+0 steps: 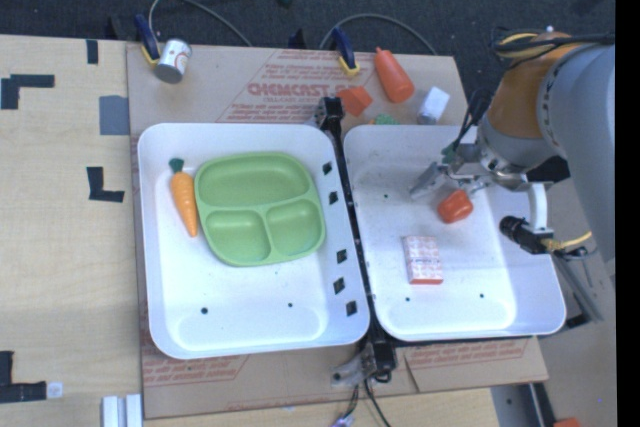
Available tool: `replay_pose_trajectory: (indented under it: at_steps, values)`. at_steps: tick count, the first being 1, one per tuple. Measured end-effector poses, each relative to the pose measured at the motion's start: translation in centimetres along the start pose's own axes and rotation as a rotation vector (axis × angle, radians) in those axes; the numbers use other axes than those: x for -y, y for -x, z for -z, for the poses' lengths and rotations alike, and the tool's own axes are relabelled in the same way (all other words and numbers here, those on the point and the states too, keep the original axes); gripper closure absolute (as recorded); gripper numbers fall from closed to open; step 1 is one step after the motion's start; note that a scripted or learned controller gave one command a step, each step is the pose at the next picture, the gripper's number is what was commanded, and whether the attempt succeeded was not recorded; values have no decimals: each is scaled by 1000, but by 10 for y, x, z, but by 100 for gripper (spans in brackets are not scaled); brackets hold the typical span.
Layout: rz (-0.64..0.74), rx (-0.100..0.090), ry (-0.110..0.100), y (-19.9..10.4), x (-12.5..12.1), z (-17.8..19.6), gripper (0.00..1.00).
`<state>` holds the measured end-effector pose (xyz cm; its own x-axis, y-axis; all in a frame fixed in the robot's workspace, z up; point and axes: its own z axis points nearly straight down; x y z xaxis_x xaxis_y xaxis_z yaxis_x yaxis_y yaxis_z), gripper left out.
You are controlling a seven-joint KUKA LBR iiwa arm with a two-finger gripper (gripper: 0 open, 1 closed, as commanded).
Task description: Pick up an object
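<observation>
In the right bin (pixel 520 310) lie a small red rounded object (pixel 455 206) and a pink-and-white packet (pixel 423 259). My gripper (pixel 445 185) hangs over the bin's upper middle, just above and to the left of the red object. Its fingers (pixel 422 183) are spread open, and nothing sits between them. The red object lies at the fingertips, apart from the packet. The grey arm with its orange band (pixel 520 100) comes in from the right. In the left bin (pixel 240 325) a green divided plate (pixel 262 208) rests beside a toy carrot (pixel 183 198).
Behind the bins, on the cardboard, lie an orange bottle-shaped toy (pixel 393 75), a small orange piece (pixel 357 100), a white cube (pixel 434 102) and a small can (pixel 173 60). Two clamps (pixel 347 55) and cables run along the back edge.
</observation>
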<state>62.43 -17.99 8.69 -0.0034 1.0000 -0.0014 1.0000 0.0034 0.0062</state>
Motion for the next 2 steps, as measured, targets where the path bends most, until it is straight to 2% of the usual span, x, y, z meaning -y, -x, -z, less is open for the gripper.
replay_pose_trajectory:
  at_steps: [1, 2]
  values:
    - [-2, 2, -2, -17, 37, 0, 0]
    - [-2, 2, -1, -18, 37, 10, 100]
